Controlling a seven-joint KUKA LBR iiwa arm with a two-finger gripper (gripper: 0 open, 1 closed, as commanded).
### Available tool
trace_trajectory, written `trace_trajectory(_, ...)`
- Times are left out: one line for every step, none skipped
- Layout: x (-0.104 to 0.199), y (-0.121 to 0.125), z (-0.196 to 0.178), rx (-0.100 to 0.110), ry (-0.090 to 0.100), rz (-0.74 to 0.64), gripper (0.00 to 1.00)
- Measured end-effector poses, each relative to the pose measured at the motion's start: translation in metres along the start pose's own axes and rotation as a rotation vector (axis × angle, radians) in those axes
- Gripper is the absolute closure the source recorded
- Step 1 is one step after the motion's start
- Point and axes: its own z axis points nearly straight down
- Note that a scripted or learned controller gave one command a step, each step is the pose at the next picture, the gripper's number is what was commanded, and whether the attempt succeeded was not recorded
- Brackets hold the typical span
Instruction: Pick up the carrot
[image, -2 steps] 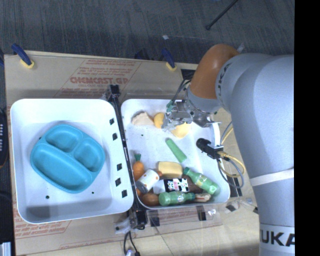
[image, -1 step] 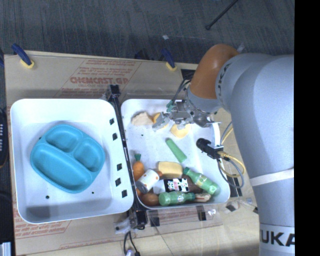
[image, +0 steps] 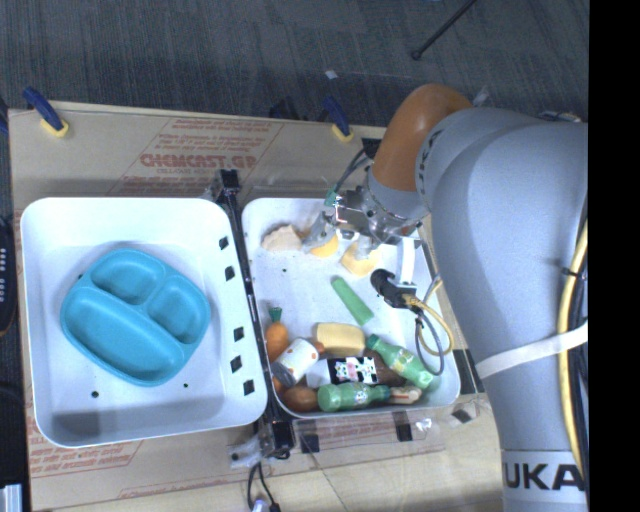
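Note:
The carrot is small and orange with a green top. It lies against the left wall of the right bin, in the lower half, beside a white cup. My gripper hangs over the far end of the same bin, well above and to the right of the carrot. It sits right over two yellow pieces, and the wrist hides its tips. Nothing can be seen held in it.
The near end of the right bin is crowded: a yellow block, a white cup, a black-and-white carton, two green bottles, a brown item. A green stick lies mid-bin. A blue divided plate fills the left bin.

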Motion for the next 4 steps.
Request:
trace_trajectory(0.002, 0.000, -0.009, 0.004, 0.003, -0.008, 1.00)
trace_trajectory(0.078, -0.015, -0.100, -0.006, 0.005, 0.204, 1.00)
trace_trajectory(0.124, -0.052, -0.096, 0.003, 0.001, 0.219, 1.00)
trace_trajectory(0.199, -0.043, -0.097, -0.001, 0.004, 0.443, 1.00)
